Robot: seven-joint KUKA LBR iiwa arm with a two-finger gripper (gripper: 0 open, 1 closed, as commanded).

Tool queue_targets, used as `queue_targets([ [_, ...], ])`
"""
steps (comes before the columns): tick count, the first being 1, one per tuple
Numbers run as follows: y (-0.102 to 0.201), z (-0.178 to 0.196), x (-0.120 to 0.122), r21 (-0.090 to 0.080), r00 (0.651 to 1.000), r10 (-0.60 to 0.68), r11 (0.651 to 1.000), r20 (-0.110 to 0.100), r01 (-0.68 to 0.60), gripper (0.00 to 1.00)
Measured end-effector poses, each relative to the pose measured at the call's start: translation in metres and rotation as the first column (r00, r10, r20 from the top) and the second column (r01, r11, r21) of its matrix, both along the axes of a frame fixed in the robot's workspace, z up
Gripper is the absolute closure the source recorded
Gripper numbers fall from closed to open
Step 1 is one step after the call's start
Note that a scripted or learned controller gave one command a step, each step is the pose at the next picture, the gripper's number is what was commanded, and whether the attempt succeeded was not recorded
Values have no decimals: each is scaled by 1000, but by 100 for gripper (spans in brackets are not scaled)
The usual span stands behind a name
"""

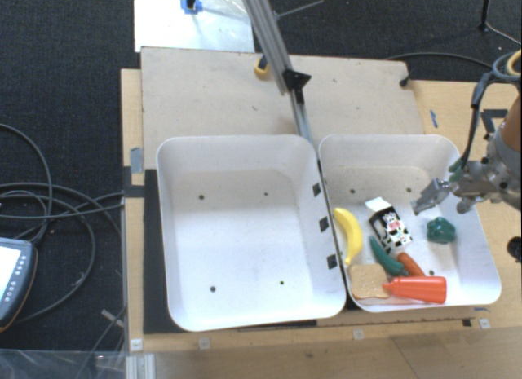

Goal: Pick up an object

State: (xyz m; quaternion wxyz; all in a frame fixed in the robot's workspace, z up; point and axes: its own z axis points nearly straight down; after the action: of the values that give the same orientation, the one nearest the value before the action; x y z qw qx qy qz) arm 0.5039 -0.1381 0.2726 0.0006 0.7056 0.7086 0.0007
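- The gripper [432,198] was seen over the right bin [383,153], and it could not be told if it was spread or pinched.
- 6 toys were kept in that bin: a banana [351,233], a small box [387,224], a green lump [441,229], an orange carrot [418,288], a green piece [382,255] and bread [368,282].

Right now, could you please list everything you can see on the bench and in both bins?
Bins: two, white, side by side on the bench.
Banana: one, yellow, right bin, by the left wall.
Small box: one, white and black, right bin, middle.
Green object: one, dark green, right bin, right side.
Carrot: one, orange, right bin, front edge.
Bread slice: one, tan, right bin, front left corner.
Green-handled item: one, green, between box and carrot.
Gripper: one, grey, above the right bin, near the green object.
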Motion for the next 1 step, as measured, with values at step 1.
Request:
queue_targets([
  [1, 0, 0, 0, 0, 1000, -1, 1000, 1, 1, 0],
])
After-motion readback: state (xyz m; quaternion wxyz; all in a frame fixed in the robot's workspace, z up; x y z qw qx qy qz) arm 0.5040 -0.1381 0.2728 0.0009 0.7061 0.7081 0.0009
